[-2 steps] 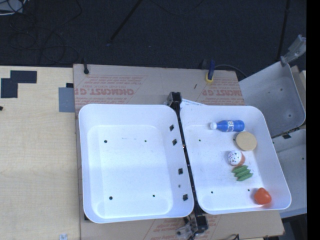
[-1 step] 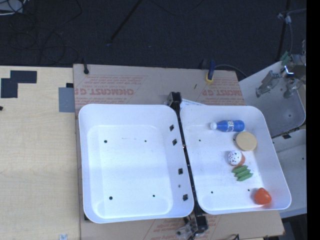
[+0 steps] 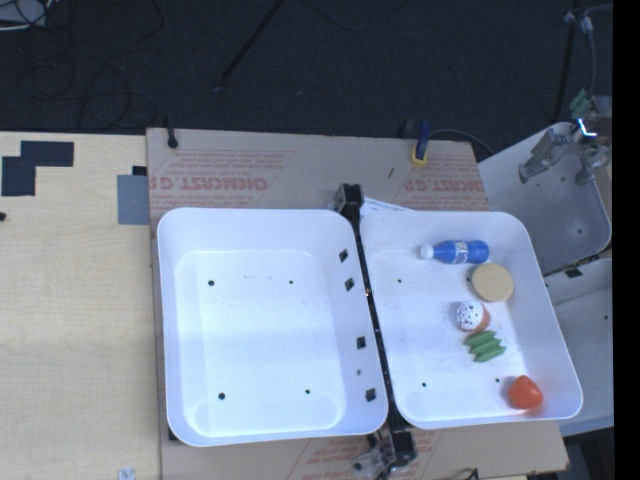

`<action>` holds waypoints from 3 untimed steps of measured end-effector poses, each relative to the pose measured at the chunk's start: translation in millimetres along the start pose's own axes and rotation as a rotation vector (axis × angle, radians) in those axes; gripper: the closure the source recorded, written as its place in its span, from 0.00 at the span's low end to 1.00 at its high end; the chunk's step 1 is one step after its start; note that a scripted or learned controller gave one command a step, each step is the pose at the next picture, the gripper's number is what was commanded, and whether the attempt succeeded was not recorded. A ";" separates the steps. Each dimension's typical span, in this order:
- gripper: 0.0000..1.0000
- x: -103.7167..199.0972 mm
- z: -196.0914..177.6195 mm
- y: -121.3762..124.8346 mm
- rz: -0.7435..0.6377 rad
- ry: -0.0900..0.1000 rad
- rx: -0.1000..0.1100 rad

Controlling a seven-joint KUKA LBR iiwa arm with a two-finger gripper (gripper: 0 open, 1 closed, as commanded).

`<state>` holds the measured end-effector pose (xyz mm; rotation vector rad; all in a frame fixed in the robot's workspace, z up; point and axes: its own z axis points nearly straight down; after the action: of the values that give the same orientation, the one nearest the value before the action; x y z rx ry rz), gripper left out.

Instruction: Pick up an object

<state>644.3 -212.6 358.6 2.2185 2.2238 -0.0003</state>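
Bins first: I count two, a left bin (image 3: 255, 423) and a right bin (image 3: 420, 408), with their long rims touching down the middle. Four small black clips (image 3: 350, 284) sit along that shared edge.

All the pickable things lie in the right bin, in its right half. I count one blue bottle (image 3: 458, 252) lying on its side near the far rim and one tan disc (image 3: 492, 282) just in front of it. Nearer me come one white spotted ball (image 3: 469, 315) and one green piece (image 3: 485, 346). One red-orange piece (image 3: 525, 393) sits close to the near right corner wall. Something orange touches the ball's right side; I cannot tell if it is a separate item.

The right bin's left half shows bare white floor, as does the left bin's floor.

What I take for the gripper (image 3: 545, 158) hangs beyond the right bin's far right corner, apart from every object. I cannot tell whether it is released or clenched.
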 end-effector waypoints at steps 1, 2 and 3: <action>0.00 -0.7 -51.0 0.1 -0.001 -0.001 -0.004; 0.00 -0.5 -47.2 -0.3 -0.001 0.000 0.002; 0.00 -0.2 -88.8 0.1 -0.004 0.000 -0.002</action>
<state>644.4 -212.8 447.4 2.2136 2.2270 0.0013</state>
